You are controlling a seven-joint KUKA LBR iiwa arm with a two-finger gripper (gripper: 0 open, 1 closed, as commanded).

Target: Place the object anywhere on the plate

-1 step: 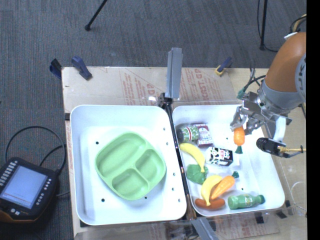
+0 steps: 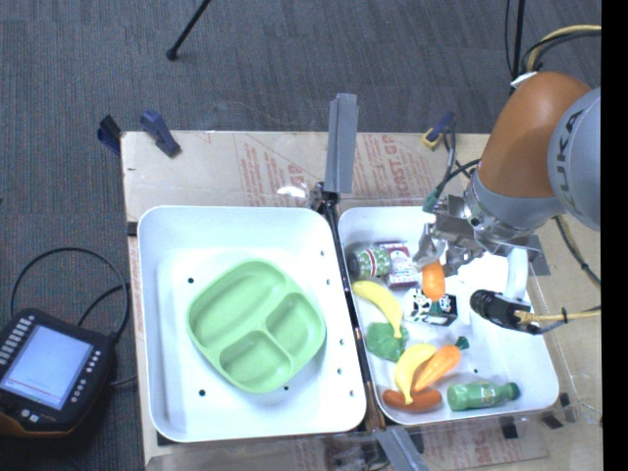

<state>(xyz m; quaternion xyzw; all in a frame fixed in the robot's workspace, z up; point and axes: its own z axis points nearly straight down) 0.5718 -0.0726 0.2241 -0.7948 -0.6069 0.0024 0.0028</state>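
Orange and small, the toy piece [image 2: 433, 282] sits pinched between the gripper [image 2: 433, 271] fingers above the right bin [image 2: 535, 356]. It looks light, rigid plastic, slippery; the green plate [image 2: 257, 325] waits left

Dark grey carpet floor [image 2: 275, 57], cardboard-topped bench [image 2: 245, 165], blue clamps [image 2: 157, 130]
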